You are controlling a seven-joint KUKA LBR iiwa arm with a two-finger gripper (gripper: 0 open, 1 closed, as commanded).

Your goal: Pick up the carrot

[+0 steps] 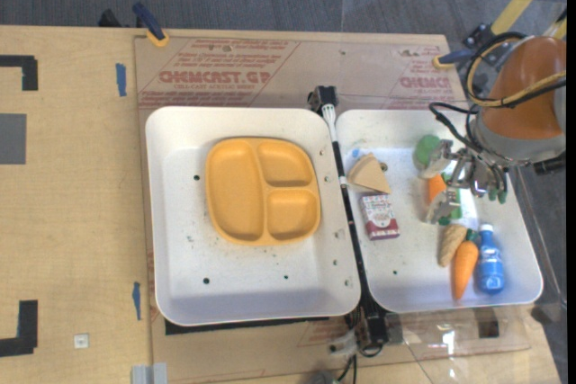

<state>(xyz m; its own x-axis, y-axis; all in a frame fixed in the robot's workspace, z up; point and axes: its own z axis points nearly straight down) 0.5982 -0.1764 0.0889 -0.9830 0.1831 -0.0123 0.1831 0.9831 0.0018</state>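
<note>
**Ana:** Camera view cuts the arm point(526, 99) off at the right edge, so just its orange band and grey wrist show above the right bin point(396, 283). The gripper point(457, 184) hangs low over that bin's upper right part, and its metal parts blur together with the things beneath.

**Ben:** Can anyone tell how it stands?

**Ana:** No. Whether it is spread or closed cannot be told, nor whether it has hold of anything. A small orange piece point(436, 188) sits right at its left side, touching or nearly so, and a green thing point(427, 150) lies just above that; both are too blurred to name.

**Ben:** And the carrot point(464, 267)?

**Ana:** It lies free in the lower right of the same bin, orange, tapering to a point toward the near rim, its broad end up. A tan bread-like piece point(450, 245) touches its upper left, and a blue bottle point(490, 261) lies just beside it on the right.

**Ben:** What else is in there?

**Ana:** A tan wedge point(370, 174) and a small dark red carton point(380, 217) near the left wall. The left bin point(180, 265) holds a yellow divided plate point(263, 190) with three compartments.
</note>
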